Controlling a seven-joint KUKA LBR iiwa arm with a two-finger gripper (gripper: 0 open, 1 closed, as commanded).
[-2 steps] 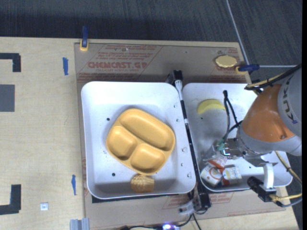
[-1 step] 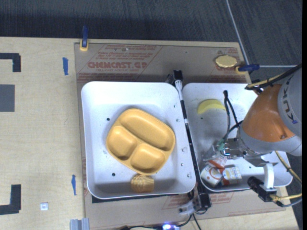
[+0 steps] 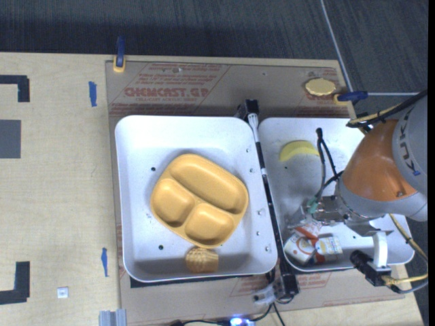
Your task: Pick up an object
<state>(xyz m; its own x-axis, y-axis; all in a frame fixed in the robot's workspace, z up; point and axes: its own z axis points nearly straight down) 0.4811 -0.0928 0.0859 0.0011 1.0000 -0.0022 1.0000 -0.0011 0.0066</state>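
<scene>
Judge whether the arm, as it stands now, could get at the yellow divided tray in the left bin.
Probably yes: the yellow divided tray lies uncovered in the left bin, open from above; the arm over the right bin must cross the rims.

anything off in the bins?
Nothing spilled or broken. The yellow tray sits skewed in the left bin, with a tan ball at its near edge. In the right bin, small items are bunched under the arm, apart from a yellow piece.
</scene>
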